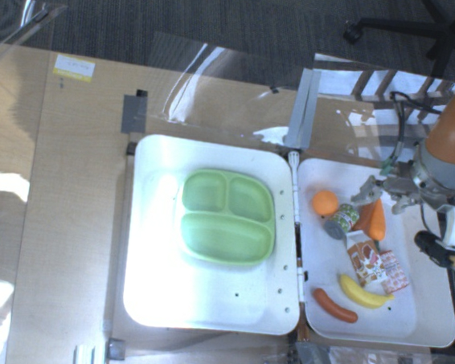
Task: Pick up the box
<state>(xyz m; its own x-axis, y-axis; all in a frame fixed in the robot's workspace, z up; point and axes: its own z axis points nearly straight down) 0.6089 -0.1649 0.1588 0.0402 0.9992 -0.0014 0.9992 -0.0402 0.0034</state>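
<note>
- Box lies flat in the right bin, between carrot and banana, not yet lifted.
- Gripper hovers above the carrot, fingers spread, holding nothing; the pickup remains undone.

A pale wooden table carries two shallow white bins side by side, the left bin touching the right bin. A small yellow label, perhaps a sticker, lies near its far-left corner.
</note>
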